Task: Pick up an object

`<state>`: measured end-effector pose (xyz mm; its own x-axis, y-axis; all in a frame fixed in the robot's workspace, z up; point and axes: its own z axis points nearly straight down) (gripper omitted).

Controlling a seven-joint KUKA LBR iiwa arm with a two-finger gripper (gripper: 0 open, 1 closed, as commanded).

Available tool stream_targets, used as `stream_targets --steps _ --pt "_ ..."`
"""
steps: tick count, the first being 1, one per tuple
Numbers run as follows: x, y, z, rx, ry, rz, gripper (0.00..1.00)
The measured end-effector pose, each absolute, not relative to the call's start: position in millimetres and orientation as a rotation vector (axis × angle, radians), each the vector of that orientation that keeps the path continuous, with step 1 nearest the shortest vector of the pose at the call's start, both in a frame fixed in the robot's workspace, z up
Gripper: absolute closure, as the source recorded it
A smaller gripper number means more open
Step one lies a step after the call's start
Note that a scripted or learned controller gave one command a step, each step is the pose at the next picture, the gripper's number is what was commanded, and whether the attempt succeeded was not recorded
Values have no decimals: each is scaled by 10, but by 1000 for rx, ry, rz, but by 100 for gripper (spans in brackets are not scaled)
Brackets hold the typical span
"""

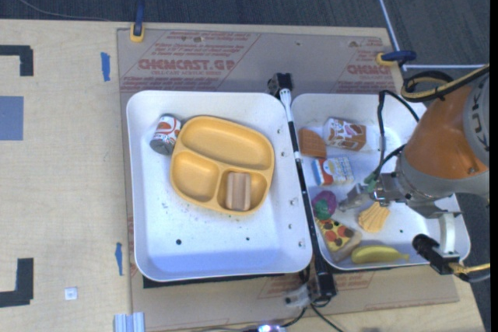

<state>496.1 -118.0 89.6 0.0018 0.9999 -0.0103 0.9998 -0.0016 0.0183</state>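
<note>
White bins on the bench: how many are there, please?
2. The left bin holds a yellow tray and a can. The right bin holds a banana and other small things, partly hidden under the arm.

Grey arm (436, 194) with a broad orange band, black cable looping above

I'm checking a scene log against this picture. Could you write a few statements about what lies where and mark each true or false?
1. The yellow tray lies in the left bin. True.
2. The banana lies in the left bin. False: it lies in the right bin.
3. A can lies beside the tray. True.
4. The gripper is over the left bin. False: it is over the right bin.
</note>
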Motion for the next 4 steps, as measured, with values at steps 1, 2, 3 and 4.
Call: stream_targets --steps 1,2,3,4 --pt "4979 -1218 1013 2205 2192 9 100" --pt "4977 -1217 1011 2206 2193 8 0" --pt "4988 -1219 1112 2204 2190 11 100" --pt "4987 -1219 1111 2204 2190 11 0"
